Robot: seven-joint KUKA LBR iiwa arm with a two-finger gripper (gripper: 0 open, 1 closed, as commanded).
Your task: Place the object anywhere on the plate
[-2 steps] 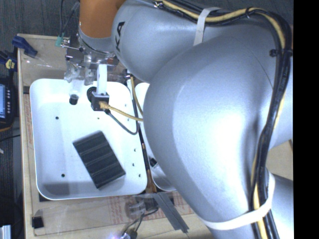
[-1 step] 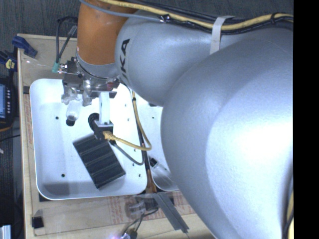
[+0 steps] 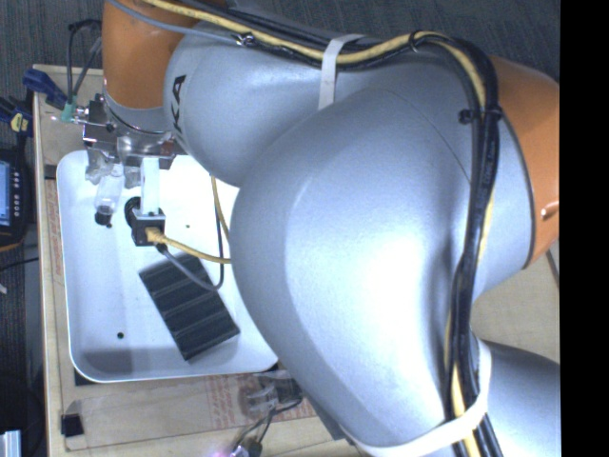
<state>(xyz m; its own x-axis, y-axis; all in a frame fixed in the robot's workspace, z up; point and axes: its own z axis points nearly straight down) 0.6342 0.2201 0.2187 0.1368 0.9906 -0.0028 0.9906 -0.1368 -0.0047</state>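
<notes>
A black ribbed rectangular slab (image 3: 188, 308) lies flat in the left white bin (image 3: 90, 341), near its lower middle and turned at a slant. My gripper (image 3: 105, 196) hangs over the upper left part of that bin, under the orange wrist band. It stands apart from the slab, up and to the left of it. I see nothing clearly held at the gripper. The grey arm hides most of the right side of the view.
A small dark speck (image 3: 121, 335) sits on the bin floor left of the slab. Blue clamps (image 3: 38, 86) and a dark device with a screen (image 3: 11, 196) stand at the bench's left edge. Wooden bench edge (image 3: 205, 403) runs below the bin.
</notes>
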